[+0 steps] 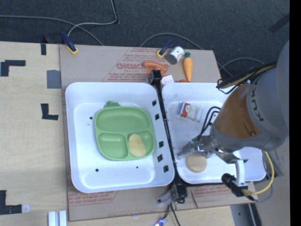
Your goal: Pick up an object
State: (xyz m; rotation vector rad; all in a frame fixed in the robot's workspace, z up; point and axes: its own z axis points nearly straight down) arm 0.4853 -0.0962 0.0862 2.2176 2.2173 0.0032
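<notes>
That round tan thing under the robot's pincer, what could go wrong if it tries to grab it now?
The round tan thing looks smooth and rounded, so it might roll or squirt away from the pincer instead of being caught. It also lies close to the right bin's near rim, so a nudge could pin it against that rim. The small carton lies apart, farther back, and looks safe.
</notes>
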